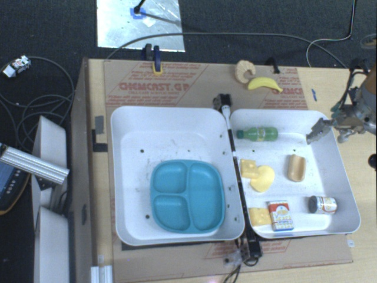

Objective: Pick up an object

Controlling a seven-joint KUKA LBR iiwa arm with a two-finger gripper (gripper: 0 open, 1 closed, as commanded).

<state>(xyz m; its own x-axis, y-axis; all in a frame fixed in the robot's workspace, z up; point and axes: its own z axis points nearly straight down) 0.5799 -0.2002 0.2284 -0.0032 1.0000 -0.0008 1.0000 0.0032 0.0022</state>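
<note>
Low in the frame's right bin [347, 217] we see a small red carton [280, 214] and a can [322, 204]. Our gripper [323, 130] hovers at the bin's upper right rim, fingers spread and pinching nothing, so we judge the approach step underway; next comes descending onto one object.

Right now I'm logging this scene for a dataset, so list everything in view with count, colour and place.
Bins: 2, white, side by side on the bench.
Tray: 1, blue, left bin.
Bottle: 1, green, right bin, top.
Cheese pieces: 3, yellow, right bin's left side.
Bread: 1, tan, right bin.
Box: 1, red and white, right bin, bottom.
Can: 1, silver, right bin's lower right.
Banana: 1, yellow, bench above right bin.
Tool: 1, grey, over right bin's upper right.
</note>
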